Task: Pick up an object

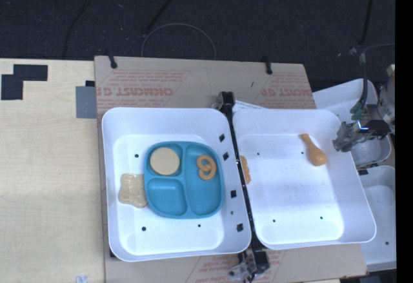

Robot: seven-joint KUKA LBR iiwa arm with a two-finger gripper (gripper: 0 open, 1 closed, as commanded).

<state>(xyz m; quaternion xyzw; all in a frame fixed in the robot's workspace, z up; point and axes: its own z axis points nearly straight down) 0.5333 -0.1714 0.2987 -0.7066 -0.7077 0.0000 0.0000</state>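
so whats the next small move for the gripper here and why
Probably a short slide inward over the right bin toward the orange drumstick-shaped toy. The gripper sits at that bin's right rim, beside the toy and apart from it, with nothing seen in its grasp. That toy is the nearest object; the blue divided plate, the round cracker and the pretzel lie in the far left bin.

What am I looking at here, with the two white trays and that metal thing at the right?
This is one photo from a camera fixed above a bench, looking down at a slant. The metal thing is the robot arm's gripper, reaching in from the right; I can't tell what it holds, if anything. Two shallow white bins sit side by side. The left bin holds a blue divided plate carrying a round cracker and a pretzel, with a pale toast-like piece beside it. The right bin holds a tan chicken drumstick toy.
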